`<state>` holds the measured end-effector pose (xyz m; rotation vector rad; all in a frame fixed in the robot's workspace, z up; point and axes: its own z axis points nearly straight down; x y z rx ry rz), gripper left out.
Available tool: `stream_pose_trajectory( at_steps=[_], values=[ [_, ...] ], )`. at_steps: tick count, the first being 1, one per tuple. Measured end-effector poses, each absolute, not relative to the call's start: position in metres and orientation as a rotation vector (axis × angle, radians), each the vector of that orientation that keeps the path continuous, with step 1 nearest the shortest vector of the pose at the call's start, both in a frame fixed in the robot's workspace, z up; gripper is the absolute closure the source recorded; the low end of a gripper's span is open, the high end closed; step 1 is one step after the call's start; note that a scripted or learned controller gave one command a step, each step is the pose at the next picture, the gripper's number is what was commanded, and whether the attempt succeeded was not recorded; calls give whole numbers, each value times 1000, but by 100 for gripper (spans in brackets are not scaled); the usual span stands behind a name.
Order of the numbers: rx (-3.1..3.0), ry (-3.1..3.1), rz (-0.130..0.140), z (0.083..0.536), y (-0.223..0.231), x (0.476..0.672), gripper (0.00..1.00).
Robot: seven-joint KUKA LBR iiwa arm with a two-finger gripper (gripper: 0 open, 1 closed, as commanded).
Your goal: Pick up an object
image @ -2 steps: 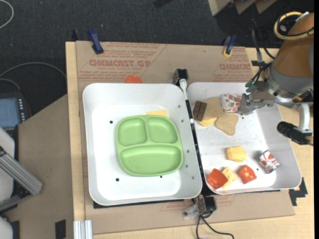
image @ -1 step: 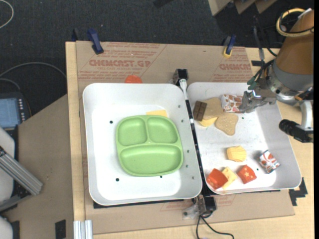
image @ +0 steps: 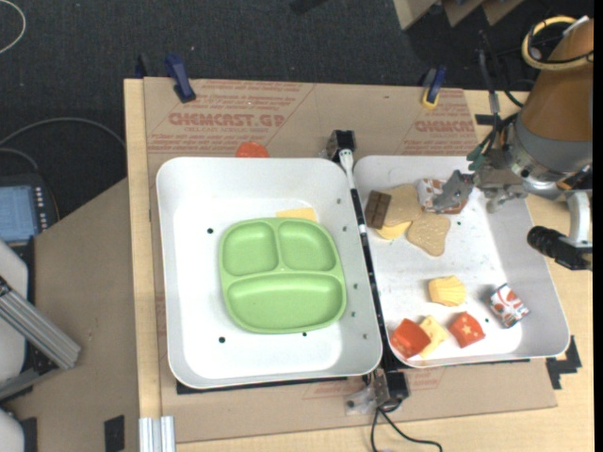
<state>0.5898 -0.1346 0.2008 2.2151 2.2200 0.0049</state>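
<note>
Hand (image: 456,192) over right bin (image: 539,281), cardboard bench (image: 141,205)

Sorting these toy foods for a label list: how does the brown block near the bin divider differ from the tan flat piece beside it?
The brown block is dark and rectangular; the tan flat piece is pale and rounded with an uneven outline. The block is narrower, the tan piece broader. Both lie in the right bin, near its far end.

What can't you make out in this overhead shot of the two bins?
- Claw, camera view: too small and blurred to tell whether it grips anything.
- Red-and-white item beside it: partly hidden by the claw.
- Yellow piece: mostly hidden behind the green tray.
- Arm: cut off by the frame's right edge.
</note>
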Motion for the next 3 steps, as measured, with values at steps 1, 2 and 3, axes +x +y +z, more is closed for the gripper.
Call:
stream_pose_trajectory(
  at_steps=[1,2,3],
  values=[
    [2228,2225,-8,127,-152,602,0],
    [2227,2226,-3,96,-170,658,0],
    [2228,2229,-11,104,-170,657,100]
  ],
)
